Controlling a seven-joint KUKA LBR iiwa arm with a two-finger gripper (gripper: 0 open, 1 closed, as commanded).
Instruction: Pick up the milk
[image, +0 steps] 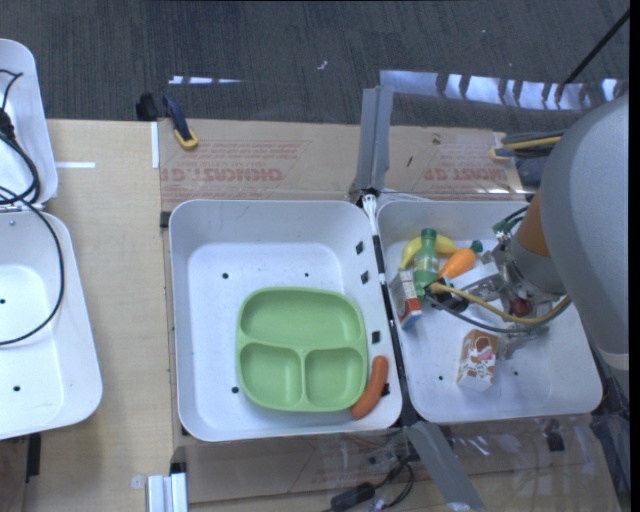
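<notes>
Near the right bin's (560, 400) front, the milk (478, 359) lies just left of the pincer (512, 318), whose state I cannot tell.

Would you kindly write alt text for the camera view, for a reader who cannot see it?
The grey arm reaches from the right into the right bin, which holds a small milk carton, a green bottle, a carrot and a banana. The left bin holds a green divided plate with a sausage beside it.
</notes>
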